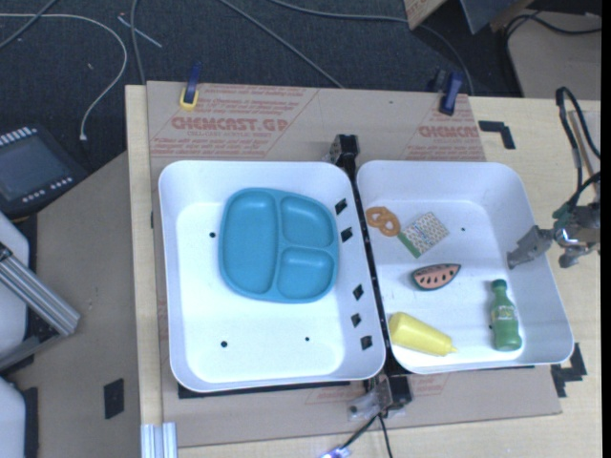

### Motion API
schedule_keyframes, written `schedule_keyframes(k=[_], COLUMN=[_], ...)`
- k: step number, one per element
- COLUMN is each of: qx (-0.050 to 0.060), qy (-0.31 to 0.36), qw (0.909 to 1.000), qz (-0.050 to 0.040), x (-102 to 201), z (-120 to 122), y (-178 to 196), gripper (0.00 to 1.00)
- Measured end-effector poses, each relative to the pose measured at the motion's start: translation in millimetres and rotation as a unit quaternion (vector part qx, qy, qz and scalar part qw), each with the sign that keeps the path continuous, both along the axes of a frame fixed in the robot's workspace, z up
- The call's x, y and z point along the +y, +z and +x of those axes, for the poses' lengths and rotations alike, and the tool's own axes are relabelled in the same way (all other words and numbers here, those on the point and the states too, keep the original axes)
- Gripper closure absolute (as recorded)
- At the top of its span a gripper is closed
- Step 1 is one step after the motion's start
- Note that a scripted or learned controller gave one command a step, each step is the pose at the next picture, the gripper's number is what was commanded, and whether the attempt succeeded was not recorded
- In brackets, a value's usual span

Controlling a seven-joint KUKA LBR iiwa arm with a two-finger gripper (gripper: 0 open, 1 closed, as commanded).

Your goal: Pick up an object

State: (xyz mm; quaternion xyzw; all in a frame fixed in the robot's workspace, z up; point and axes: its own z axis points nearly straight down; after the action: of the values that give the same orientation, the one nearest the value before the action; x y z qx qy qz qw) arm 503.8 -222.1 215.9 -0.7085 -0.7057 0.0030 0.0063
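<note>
Two shallow white plastic bins sit side by side on a cardboard-covered bench above dark carpet strewn with cables. The left bin (181,284) holds one smooth blue divided plate (279,244) with three compartments. The right bin (496,181) holds five small items: a brown pretzel (384,220), a speckled patterned card (423,231), a watermelon slice (435,277), a yellow wedge (419,336) and a green bottle (503,317) lying flat. The gripper (531,246) hovers at the right bin's right rim, grasping nothing; whether it is released or clenched cannot be told.

Blue plate (279,244) in a white bin (191,332); green bottle (504,317), yellow lemon (418,335), red-and-green melon slice (435,277), orange-brown pretzel (384,220), speckled pale packet (424,230).
</note>
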Motion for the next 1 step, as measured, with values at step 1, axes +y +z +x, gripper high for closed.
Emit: schedule_keyframes(k=[1], qx=[-0.006], qy=[0.002], qw=[1.0], qz=[-0.002], x=[0.5], z=[3.1], y=[6.4], gripper=[0.0])
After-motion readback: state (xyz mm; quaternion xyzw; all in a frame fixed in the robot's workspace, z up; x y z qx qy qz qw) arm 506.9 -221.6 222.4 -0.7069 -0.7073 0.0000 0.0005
